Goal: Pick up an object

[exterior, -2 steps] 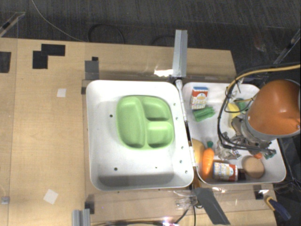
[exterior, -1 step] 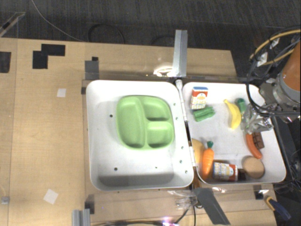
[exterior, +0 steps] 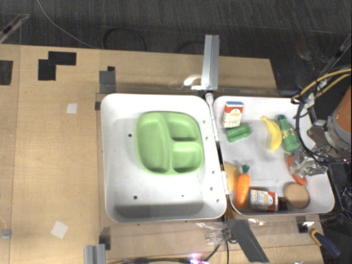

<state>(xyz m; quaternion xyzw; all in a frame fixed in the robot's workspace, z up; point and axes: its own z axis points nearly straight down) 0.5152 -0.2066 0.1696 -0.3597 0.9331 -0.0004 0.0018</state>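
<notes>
You are looking at the gripper hanging over the right bin's right edge, grip state unreadable, with a small red-orange object lying just beneath it, long axis indistinct.

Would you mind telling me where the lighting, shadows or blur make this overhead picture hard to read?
In the camera view, light is even and soft; the left bin shows a grey shadow along its near wall, the green tray reads cleanly. A bright glare spot sits by the metal post. The tool at the right bin's edge is small and cluttered by cables, so its fingers are hard to read.
</notes>
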